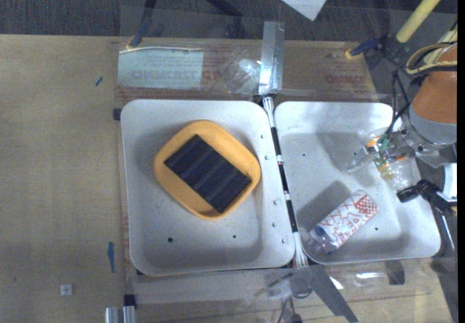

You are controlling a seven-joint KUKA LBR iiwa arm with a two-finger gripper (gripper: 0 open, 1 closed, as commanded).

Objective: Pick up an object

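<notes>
Two shallow white plastic bins sit side by side on the wooden bench, touching along their inner rims. Left bin: one rounded yellow-orange plastic tray with a black ribbed rectangular panel on its top face, lying a little above the bin's centre, turned at a slant. Right bin: a red-and-white patterned cylindrical packet with a clear end lies tilted in the lower half, clear end toward the lower left corner; the print on it is a pattern, no words legible. A small crumpled clear plastic wrapper with orange and green bits lies near the right rim, well apart from the packet. The grey arm with the orange band stands over the right bin's right edge; the gripper is partly cut off there, dark parts visible, nothing seen between them. Behind the bins a taped cardboard strip carries faint lettering, too blurred to read.
</notes>
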